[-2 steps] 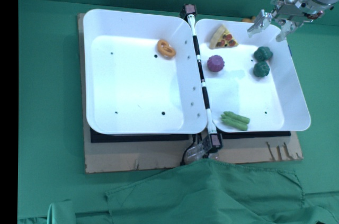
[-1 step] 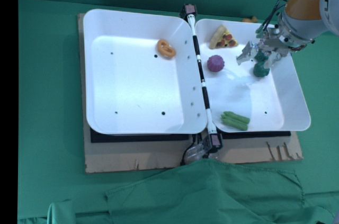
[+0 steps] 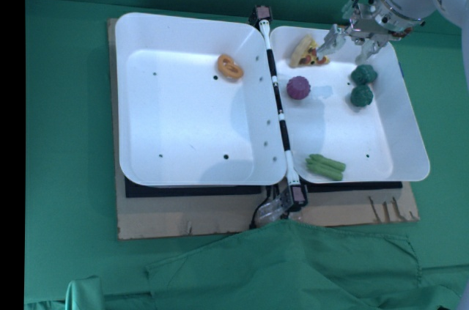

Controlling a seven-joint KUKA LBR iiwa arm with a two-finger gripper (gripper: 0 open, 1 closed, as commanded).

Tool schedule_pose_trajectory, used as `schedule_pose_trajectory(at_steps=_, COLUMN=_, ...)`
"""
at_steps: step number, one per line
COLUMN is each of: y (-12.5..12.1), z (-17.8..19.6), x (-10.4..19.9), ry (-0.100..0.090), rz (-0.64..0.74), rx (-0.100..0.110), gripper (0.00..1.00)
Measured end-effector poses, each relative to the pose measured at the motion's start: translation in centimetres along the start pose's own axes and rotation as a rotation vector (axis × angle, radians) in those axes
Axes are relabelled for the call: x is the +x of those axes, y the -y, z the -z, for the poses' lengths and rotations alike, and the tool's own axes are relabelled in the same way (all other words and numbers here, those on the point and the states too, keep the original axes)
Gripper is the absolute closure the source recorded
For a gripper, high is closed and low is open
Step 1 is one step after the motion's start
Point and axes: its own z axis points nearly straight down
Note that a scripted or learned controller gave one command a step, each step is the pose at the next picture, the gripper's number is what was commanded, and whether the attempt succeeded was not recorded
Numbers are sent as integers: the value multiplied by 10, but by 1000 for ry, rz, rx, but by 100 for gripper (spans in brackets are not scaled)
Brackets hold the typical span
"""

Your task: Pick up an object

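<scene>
Over the far edge of the right bin hangs the gripper, its fingers spread apart with nothing between them; a pizza slice lies just left of it in the far left corner; a purple ball sits nearer; two dark green lumps lie below the gripper; green pods rest near the front; an orange pretzel lies in the left bin.

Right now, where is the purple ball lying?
The purple ball lies in the right bin, near its left wall, just below the pizza slice and left of the two dark green pieces.
</scene>
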Motion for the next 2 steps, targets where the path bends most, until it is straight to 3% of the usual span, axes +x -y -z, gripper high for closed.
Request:
schedule_pose_trajectory(at_steps=1, y=13, z=-99, x=-20, ry=0, rz=-7, rx=10, gripper=0)
schedule_pose_trajectory(at_steps=2, y=-2, z=5, x=-11, ry=2, rz=-2, rx=-6, gripper=0)
